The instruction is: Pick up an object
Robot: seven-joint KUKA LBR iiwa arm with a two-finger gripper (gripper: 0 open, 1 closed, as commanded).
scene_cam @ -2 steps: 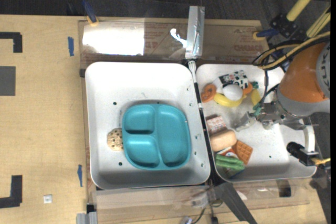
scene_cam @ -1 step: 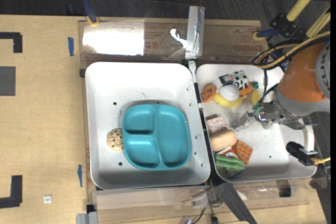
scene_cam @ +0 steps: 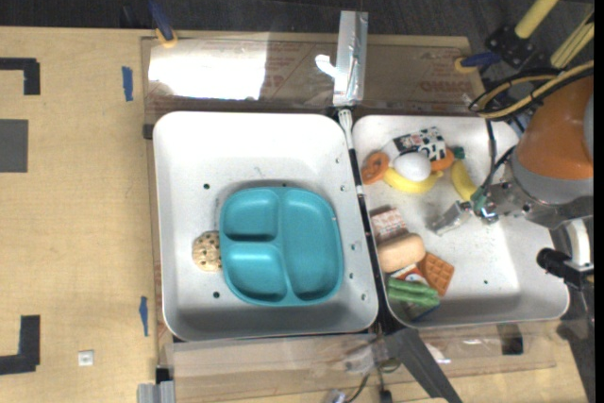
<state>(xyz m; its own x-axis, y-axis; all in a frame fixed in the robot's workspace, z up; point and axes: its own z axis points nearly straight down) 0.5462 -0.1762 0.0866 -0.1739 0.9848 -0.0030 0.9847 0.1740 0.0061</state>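
**A:** What are you reaching for, and where is it lying?

**B:** I'm hovering my gripper low in the right bin, near its middle. The closest candidate is the tan bread roll, lying just left of me against the bin's left wall, between a small wrapped packet above it and an orange waffle piece and a green vegetable below.

**A:** Are you gripping anything?

**B:** I'm seeing nothing between my tips, but whether they're spread or pinched I cannot tell; the end is a grey blur.

**A:** How is that roll going to handle?

**B:** I'm judging it to be a light plastic toy, smooth and rounded, so likely slippery. I'm thinking across its short width, at the middle, is the safest hold.

**A:** And the room around it?

**B:** It's crowded. The neighbours are touching or nearly so, and the wall is close. The bin floor is hard, white and slick. The left bin is holding a teal divided plate and a cookie.
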